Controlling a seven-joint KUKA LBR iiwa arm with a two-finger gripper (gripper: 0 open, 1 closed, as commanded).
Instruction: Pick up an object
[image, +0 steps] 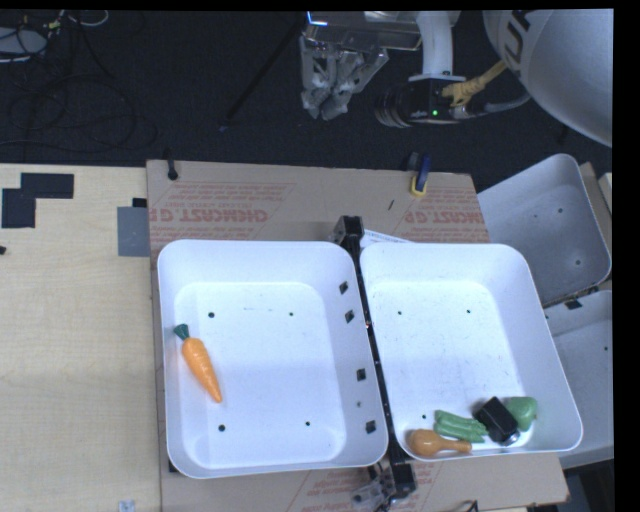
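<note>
Gripper (338, 88) hangs beyond the bench's far edge, nothing between its fingers, spread unclear; a descent awaits toward the carrot (201, 367) at left bin (250, 262)'s left wall

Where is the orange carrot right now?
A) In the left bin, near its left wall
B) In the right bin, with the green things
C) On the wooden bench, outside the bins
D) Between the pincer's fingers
A. The carrot lies alone on the floor of the left bin, close to its left wall, far from the pincer up at the top of the view.
</note>
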